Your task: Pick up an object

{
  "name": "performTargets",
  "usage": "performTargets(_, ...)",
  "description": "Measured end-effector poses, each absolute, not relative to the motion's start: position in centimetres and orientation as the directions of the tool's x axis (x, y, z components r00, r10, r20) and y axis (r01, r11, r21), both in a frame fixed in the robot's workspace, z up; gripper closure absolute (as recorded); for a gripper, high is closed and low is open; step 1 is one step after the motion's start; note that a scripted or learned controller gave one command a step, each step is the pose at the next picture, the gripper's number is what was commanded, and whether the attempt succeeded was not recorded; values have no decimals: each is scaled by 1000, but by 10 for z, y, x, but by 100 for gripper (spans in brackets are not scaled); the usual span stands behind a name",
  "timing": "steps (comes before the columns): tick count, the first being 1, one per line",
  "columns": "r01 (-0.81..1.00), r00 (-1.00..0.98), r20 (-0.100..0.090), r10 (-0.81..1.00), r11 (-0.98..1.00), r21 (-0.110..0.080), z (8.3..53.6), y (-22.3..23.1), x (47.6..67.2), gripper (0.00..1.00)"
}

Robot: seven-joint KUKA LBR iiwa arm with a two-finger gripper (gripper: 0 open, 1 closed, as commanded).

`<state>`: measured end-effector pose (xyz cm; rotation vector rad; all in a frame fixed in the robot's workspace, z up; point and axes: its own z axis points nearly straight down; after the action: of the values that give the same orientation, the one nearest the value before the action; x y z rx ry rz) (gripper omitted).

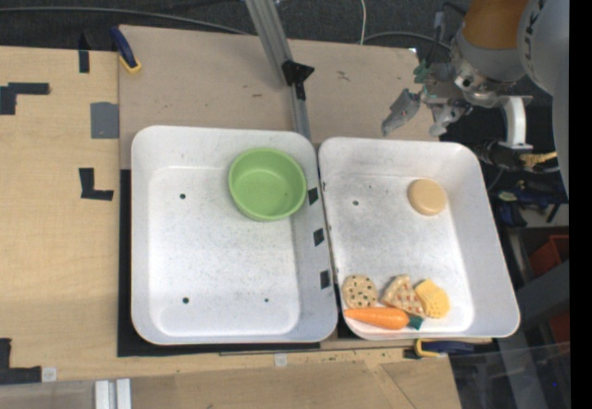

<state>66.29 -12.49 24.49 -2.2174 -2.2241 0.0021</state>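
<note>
You have the gripper (421, 116) hanging above the far rim of the right bin (462, 213), its fingers spread apart with nothing between them. Your easiest target is probably the tan round biscuit (426, 196), lying alone near that bin's far right corner, close below the claw; bring the fingers down straddling it, well off the wall. At the near edge 4 pieces crowd together: a cookie (359, 291), a pizza slice (400, 292), a corn piece (433, 298) and a carrot (376, 317). The left bin (185, 250) holds 1 green bowl (266, 182), upright by its far right corner.
</note>
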Motion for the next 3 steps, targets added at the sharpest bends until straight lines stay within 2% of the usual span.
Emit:
performTargets(1, 1000, -3, -1, 1000, 3, -2, 245, -125, 663, 0)
performTargets(2, 1000, -2, 0, 1000, 2, -8, 180, -124, 663, 0)
performTargets(3, 1000, -2, 0, 1000, 2, -8, 121, -119, 652, 0)
